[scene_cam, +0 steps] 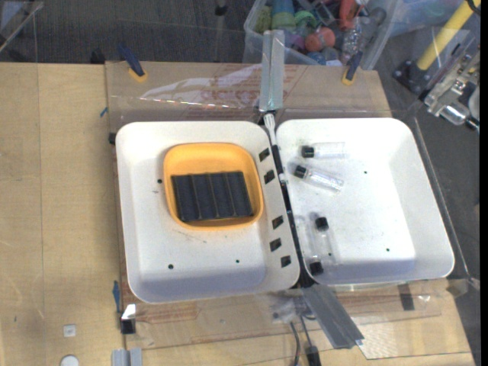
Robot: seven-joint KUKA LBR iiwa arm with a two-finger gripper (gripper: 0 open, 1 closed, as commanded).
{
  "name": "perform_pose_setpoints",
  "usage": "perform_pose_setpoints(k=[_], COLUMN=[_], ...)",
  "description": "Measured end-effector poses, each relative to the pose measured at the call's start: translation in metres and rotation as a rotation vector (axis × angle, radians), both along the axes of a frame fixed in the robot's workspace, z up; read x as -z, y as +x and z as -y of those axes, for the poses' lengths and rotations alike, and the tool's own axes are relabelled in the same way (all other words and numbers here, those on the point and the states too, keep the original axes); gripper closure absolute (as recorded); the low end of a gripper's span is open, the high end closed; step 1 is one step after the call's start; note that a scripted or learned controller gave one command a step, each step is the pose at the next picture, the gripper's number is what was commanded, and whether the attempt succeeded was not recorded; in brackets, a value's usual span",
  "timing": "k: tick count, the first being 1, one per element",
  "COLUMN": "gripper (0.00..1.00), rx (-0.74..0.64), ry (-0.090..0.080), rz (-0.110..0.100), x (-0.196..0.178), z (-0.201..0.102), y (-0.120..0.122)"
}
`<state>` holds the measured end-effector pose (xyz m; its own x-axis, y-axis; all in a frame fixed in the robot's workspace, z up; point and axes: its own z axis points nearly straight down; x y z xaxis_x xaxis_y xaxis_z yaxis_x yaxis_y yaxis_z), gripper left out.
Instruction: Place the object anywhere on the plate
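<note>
An orange plate [211, 161] with rounded corners lies in the left white bin [145, 227]. A black ribbed rectangular block [212, 196] rests flat on it and covers most of its floor. In the right white bin [396, 197] lie several clear vials with black caps. One vial [321, 151] is near the bin's top left and another vial [317, 177] lies just below it. A third vial [322, 236] lies near the centre ridge.
A row of small black tabs [276, 221] runs along the ridge between the bins. A clear tub of colourful toys [320, 14] stands beyond the bench. Grey and silver hardware [451, 97] sits past the right bin's top right corner. Bare wood surrounds the bins on the left.
</note>
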<state>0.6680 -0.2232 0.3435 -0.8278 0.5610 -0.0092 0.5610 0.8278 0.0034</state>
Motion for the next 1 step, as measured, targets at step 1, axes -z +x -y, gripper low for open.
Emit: perform_pose_setpoints(k=[1], gripper=[1.0], rx=[-0.183], ry=[-0.001], rz=[-0.001], x=[-0.0937], z=[-0.0017], y=[-0.0104])
